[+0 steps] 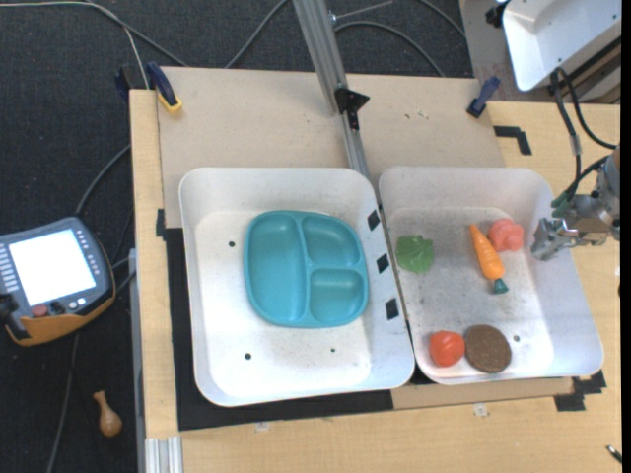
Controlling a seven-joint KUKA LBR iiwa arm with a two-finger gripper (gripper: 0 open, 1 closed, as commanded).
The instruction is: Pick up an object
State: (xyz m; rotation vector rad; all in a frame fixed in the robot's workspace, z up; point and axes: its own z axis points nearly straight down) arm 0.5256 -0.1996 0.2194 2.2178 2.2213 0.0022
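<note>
Lying in the right bin [552, 294] are a carrot [485, 253] touching a pink item [507, 235], a green item [415, 254], a red item [446, 348] and a brown disc [487, 349]. Gripper [548, 238] is seen at the right rim, grasp undeterminable. A teal tray [302, 269] occupies the left bin [212, 294].

A light wooden bench [296, 116] is set on dark carpet [59, 116] strewn with grey cables [89, 13], with a metal post [320, 37] slanting overhead, blue clamps [163, 87] at the far corners and a teach pendant [49, 279] laid left.
</note>
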